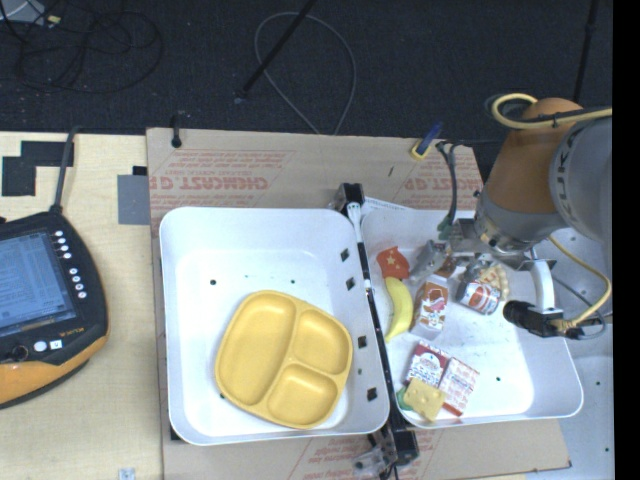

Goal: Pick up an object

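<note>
This is a robotics lab: a teach pendant (40,298) lies on the bench (90,168), loose cables (300,48) trail over dark carpet, and 2 white bins (200,238) sit on taped cardboard (260,168).

Red mirrored lettering, roughly "CHEMCRZT", on the cardboard sheet (250,168) beneath both bins; packet labels illegible.

The arm (545,168) runs off the right edge, and its wrist covers the hand (462,255), so its fingertips are lost among the clutter. The pendant (40,303) is cut by the left edge. Carton (432,305) print is too small to read.
</note>
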Robot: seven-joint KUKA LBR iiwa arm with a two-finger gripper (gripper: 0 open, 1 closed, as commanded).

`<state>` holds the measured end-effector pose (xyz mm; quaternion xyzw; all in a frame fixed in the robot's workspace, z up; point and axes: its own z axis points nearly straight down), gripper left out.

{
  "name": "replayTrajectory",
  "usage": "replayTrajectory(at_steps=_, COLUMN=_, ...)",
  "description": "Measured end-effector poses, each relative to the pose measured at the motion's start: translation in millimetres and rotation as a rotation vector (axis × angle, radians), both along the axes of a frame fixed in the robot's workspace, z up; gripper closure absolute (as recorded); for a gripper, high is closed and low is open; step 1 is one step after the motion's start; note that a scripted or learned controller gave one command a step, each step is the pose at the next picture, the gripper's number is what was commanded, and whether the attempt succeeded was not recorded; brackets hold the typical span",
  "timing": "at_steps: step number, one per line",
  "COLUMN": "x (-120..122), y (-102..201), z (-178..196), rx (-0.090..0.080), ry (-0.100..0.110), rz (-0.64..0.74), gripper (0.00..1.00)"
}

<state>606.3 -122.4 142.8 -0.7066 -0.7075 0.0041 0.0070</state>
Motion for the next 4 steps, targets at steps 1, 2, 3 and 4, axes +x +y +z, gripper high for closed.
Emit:
replayTrajectory(at_steps=1, x=27.7, y=-2.9, z=-29.5, rx=-0.006, ry=-0.021, rz=-0.003, gripper=0.0)
replayTrajectory(at_steps=2, x=-24.5, y=22.8, z=-54.6, rx=-0.007, ry=-0.019, rz=-0.003, gripper=0.0)
replayTrajectory(at_steps=3, x=-43.8, y=39.8, z=-55.9, rx=-0.004, ry=-0.013, rz=-0.004, gripper=0.0)
replayTrajectory(at_steps=4, x=-43.2, y=38.9, z=-47.3, rx=-0.001, ry=-0.009, rz=-0.01, gripper=1.0)
